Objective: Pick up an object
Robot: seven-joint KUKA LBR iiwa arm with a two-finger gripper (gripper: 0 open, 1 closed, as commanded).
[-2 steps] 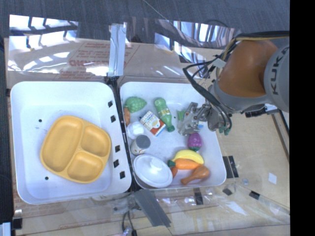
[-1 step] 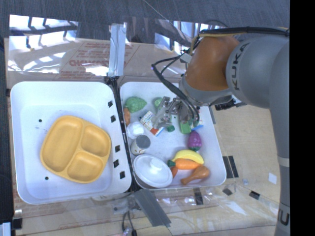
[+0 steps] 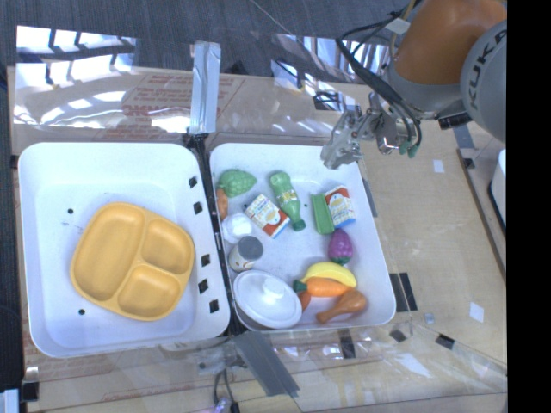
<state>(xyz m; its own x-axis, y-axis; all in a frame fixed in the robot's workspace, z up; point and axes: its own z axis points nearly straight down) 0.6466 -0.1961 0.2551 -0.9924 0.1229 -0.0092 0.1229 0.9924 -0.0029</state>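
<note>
**Gripper above the right bin's far corner, nothing held**

Gripper (image 3: 337, 151) hanging over the far right rim of the right bin (image 3: 379, 265), fingers pointing down, carrying nothing; how wide they stand, impossible to tell from this slant.

Working near to far through the candidates: white bowl (image 3: 267, 299) at the near wall, awkward for two fingers. Beside it, chicken drumstick (image 3: 342, 305), carrot (image 3: 323, 287) and banana (image 3: 330, 273) touching one another, so likely to shift together. Purple fruit (image 3: 341, 246) standing apart, a fair target. Farther, juice carton (image 3: 340, 206) just beside the green block (image 3: 322, 214), almost under the fingers. Best bet: come straight down on the carton, clear of the rim, and close across its narrow sides.
</note>
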